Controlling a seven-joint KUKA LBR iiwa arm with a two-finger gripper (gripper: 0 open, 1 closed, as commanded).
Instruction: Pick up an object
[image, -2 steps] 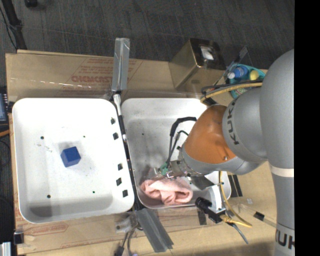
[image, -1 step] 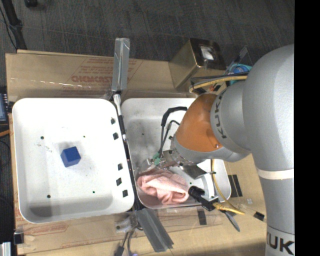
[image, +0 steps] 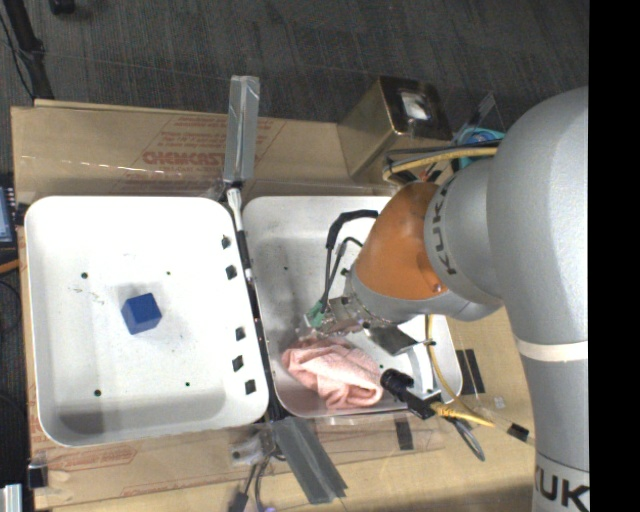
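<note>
Two white bins side by side, gripper (image: 333, 318) low inside the right bin (image: 290, 235), finger state cannot be told, pink cloth (image: 335, 372) just below it, blue cube (image: 142, 312) far left in the left bin (image: 60, 230).

Crumpled pink cloth (image: 335, 372) in right bin; blue cube (image: 142, 312) in left.

arm (image: 500, 230): reaching in from right, bent downward | pincer (image: 335, 318): lowered, wrist steeply angled
</note>
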